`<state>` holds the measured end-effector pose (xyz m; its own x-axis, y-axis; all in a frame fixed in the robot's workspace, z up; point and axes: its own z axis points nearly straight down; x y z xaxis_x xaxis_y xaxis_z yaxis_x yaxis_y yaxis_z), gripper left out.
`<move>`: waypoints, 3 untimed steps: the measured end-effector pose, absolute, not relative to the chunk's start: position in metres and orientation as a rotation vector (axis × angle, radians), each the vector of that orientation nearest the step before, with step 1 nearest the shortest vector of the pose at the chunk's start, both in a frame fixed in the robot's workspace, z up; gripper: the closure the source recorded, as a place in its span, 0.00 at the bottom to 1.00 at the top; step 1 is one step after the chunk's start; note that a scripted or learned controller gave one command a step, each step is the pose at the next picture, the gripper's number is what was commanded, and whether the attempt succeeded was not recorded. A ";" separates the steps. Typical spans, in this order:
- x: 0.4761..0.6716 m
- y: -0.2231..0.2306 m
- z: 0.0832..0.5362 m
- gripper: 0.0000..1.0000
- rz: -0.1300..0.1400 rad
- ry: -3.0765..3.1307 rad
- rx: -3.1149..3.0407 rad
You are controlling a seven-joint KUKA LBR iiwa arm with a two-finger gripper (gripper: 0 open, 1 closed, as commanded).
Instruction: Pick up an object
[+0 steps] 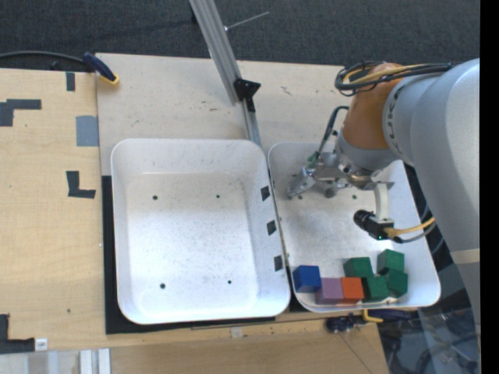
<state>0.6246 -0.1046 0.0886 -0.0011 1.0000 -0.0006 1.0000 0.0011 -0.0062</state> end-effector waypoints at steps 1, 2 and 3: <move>0.626 -0.103 0.101 1.00 0.002 -2.223 -2.217; 0.636 -0.099 0.154 1.00 -0.004 -2.225 -2.221; 0.639 -0.092 0.216 1.00 -0.006 -2.227 -2.222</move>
